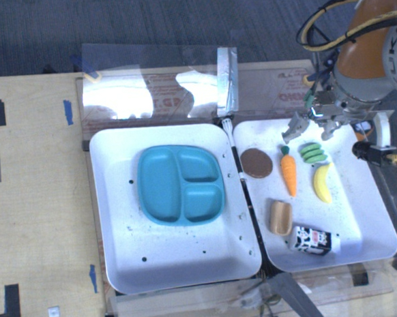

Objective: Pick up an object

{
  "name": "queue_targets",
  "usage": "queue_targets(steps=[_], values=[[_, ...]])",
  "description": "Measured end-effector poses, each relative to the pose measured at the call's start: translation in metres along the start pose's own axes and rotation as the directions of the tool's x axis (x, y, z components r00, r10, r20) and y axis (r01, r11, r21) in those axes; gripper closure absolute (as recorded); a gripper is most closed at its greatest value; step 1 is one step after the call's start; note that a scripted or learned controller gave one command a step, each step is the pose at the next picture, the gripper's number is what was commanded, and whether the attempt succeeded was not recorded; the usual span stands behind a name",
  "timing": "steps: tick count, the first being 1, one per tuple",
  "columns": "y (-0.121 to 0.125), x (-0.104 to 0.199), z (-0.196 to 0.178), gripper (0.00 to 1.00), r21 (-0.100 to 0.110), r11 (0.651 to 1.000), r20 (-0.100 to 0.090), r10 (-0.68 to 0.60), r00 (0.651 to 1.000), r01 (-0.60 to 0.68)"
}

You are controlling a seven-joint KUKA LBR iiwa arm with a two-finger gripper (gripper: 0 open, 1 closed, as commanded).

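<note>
My gripper [312, 130] hangs over the back of the right bin [376, 236], open, its two fingers spread with nothing between them. Just below it lies a green ridged toy vegetable [313, 153]. Left of that is an orange carrot [289, 172], and a yellow banana [321, 182] lies to the right. A brown round disc [256, 163] sits near the bin's left wall. Closer to the front are a tan cylinder [280, 217] and a black-and-white carton [312, 240] lying on its side.
The left bin [123, 249] holds a blue divided plate [181, 184]. A clear shiny panel [152, 89] and a metal upright [226, 80] stand behind the bins. Yellow and black cables [325, 25] loop above the wrist at the top right.
</note>
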State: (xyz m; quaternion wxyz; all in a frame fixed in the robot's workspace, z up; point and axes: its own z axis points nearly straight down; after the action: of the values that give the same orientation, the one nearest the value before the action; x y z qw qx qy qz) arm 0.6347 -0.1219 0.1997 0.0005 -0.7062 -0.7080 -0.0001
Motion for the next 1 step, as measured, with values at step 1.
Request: queue_targets(steps=[1], values=[[-0.0029, 0.0144, 0.1066, 0.0, -0.013, 0.954, 0.007, -0.299, 0.954, 0.299]])
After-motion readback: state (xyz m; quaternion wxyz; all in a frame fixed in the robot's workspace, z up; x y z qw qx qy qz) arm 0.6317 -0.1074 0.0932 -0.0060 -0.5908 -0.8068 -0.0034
